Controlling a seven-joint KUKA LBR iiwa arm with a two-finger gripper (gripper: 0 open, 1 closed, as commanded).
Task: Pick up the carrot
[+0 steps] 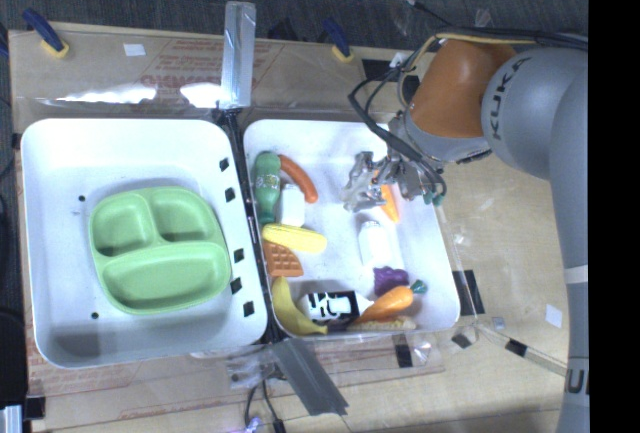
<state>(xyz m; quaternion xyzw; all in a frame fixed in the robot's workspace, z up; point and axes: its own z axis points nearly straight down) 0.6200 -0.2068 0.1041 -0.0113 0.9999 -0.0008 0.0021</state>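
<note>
Two shallow white bins sit side by side on the bench; we see a green divided plate (pixel 158 251) in the left bin (pixel 40 221). Our gripper (pixel 372 189) hangs over the upper middle of the right bin (pixel 440 251), and we cannot tell how its tool is set. Just beside it lies a small orange piece (pixel 390 204), touching or nearly so. We find the carrot (pixel 388 304) near the front edge of that bin, next to a purple item (pixel 391 278) and well apart from our gripper. Along the bin's left side we see a green bottle (pixel 266 183), a sausage (pixel 299 178), a corn cob (pixel 294 238), a waffle (pixel 283 262) and a banana (pixel 290 311)
</note>
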